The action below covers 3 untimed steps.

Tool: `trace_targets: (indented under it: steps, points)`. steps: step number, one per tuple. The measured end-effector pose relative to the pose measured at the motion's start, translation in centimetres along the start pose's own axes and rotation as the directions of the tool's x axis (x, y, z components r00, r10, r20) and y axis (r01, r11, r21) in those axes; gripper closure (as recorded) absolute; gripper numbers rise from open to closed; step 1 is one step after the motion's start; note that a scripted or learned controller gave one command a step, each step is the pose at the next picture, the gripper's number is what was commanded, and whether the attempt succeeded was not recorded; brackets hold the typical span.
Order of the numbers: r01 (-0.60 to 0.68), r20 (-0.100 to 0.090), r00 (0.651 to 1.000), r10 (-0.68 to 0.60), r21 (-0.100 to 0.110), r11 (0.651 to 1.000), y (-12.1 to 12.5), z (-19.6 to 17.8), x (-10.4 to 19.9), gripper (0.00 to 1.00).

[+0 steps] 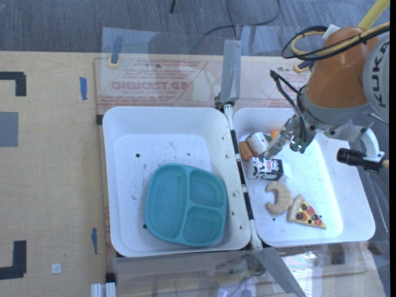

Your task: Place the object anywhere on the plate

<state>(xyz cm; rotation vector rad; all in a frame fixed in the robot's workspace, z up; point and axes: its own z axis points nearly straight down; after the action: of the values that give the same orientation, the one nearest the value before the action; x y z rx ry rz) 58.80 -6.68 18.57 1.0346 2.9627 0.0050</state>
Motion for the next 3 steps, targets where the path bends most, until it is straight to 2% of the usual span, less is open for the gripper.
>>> trace_targets:
  steps: [1,2,3]
  points:
    - [0.126,0.005,0.992,-0.126,0.001,0.992,-2.1,2.9,-7.1,1.0]
    - [0.396,0.007,0.918,-0.396,0.003,0.918,-10.5,-1.1,-11.1,1.0]
    - [0.571,0.001,0.821,-0.571,0.001,0.821,-5.8,0.4,-2.7,1.0]
